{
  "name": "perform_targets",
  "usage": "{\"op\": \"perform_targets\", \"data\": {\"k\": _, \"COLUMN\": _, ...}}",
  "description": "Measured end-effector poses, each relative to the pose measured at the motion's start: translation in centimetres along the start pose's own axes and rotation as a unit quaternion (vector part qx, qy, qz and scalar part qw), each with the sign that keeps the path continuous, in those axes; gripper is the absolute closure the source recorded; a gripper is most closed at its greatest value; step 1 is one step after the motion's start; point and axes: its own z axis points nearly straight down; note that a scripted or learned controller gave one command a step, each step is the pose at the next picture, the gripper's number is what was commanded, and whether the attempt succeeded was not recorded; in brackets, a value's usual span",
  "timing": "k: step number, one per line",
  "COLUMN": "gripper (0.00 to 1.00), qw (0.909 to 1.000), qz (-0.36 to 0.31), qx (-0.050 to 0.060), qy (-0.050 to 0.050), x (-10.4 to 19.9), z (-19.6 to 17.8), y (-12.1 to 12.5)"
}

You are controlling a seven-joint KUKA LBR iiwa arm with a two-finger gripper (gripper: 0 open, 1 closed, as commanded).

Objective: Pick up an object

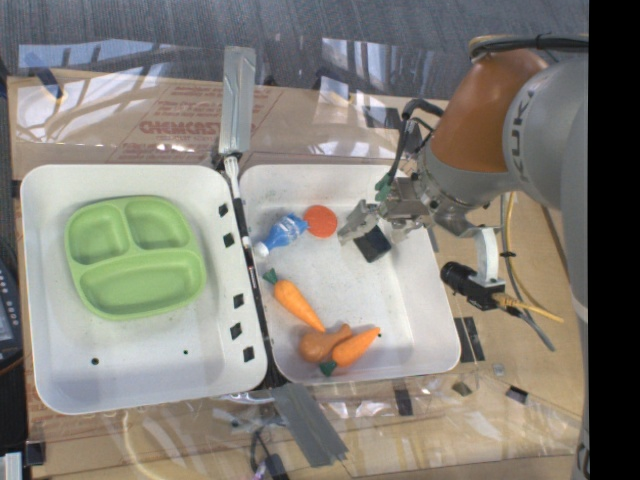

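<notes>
Gripper (368,236) hovers in right bin (425,313), fingers spread, nothing between them. Orange disc (321,220) and blue bottle (281,234) just left; carrots (298,304) lower. Green tray (135,256) in left bin (50,358).

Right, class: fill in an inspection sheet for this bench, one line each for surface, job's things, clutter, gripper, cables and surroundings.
Surface: two white bins side by side; right bin and left bin, on a bench with cardboard and clear plastic sheet.
Job's things: in the right bin, a blue bottle, a red disc, a carrot, a second carrot against a brown piece.
Clutter: green divided tray in the left bin.
Gripper: gripper over the right bin's upper right, nothing seen between its fingers.
Cables: dark cable at the wrist; yellow leads right of the bin.
Surroundings: grey ribbed floor behind the bench.
</notes>
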Motion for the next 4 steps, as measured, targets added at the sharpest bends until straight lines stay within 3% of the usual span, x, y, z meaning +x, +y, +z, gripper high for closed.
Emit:
{"op": "perform_targets", "data": {"k": 1, "gripper": 1.0, "qw": 1.0, "qz": -0.003, "qx": 0.003, "qy": 0.001, "x": 0.0, "z": -0.7, "y": 0.0}}
{"op": "perform_targets", "data": {"k": 2, "gripper": 1.0, "qw": 0.9936, "qz": 0.113, "qx": 0.001, "qy": 0.0, "x": -3.4, "z": 2.0, "y": 0.2}}
{"op": "perform_targets", "data": {"k": 3, "gripper": 0.0, "qw": 0.9936, "qz": 0.113, "qx": 0.001, "qy": 0.0, "x": -3.4, "z": 1.9, "y": 0.2}}
{"op": "perform_targets", "data": {"k": 4, "gripper": 0.0, "qw": 0.9876, "qz": 0.157, "qx": -0.001, "qy": 0.001, "x": 2.5, "z": 13.9, "y": -2.6}}
